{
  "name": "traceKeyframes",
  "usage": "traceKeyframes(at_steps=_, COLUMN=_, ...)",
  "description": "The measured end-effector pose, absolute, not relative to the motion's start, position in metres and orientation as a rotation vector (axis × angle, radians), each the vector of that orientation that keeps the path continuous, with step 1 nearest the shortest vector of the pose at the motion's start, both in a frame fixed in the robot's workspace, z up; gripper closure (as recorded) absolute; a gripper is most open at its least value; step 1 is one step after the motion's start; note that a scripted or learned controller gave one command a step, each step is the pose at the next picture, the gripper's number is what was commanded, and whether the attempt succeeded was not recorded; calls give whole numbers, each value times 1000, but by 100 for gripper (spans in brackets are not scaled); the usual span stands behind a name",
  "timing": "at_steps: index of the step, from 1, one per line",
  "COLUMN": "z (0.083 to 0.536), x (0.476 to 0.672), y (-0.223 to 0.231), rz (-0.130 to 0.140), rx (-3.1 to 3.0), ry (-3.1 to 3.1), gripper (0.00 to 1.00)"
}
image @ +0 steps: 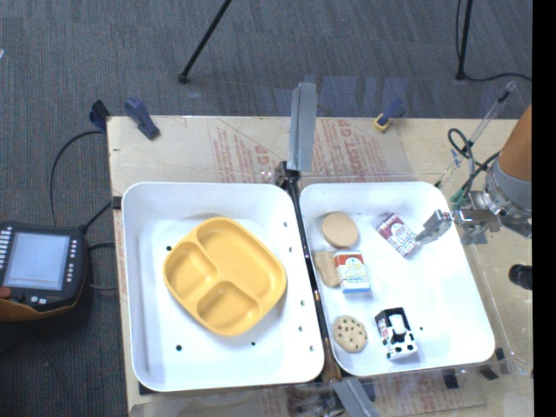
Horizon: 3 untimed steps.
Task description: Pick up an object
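Clearly risky: two-finger gripper [432,227], finger spacing impossible to tell, at right bin's upper right, just beside small red-and-white printed packet [395,234] (lying flat, tilted). Could nudge it aside, closing on nothing.

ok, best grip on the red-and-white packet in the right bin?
The packet lies flat and slanted near the right bin's back wall, with bare floor on both long sides. I'd come straight down and pinch across its narrow width, fingers on the long edges. The gripper hangs just to its right, so it is probably the nearest pick.
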<state>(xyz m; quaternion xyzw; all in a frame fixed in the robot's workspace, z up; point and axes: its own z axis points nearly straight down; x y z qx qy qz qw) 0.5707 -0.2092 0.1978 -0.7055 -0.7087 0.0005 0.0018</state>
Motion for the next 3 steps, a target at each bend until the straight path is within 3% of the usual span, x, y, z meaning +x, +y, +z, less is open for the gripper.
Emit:
traceKeyframes(at_steps=1, z=103, x=578, y=-129, rz=-11, rx=-2212, ry=-2246, gripper=0)
traceKeyframes(at_steps=2, z=87, x=549, y=-211, rz=-3, rx=-2023, ry=-2396, gripper=0)
traceKeyframes(at_steps=3, z=88, x=641, y=-209, rz=-5, rx=-1981, ry=-2439, gripper=0)
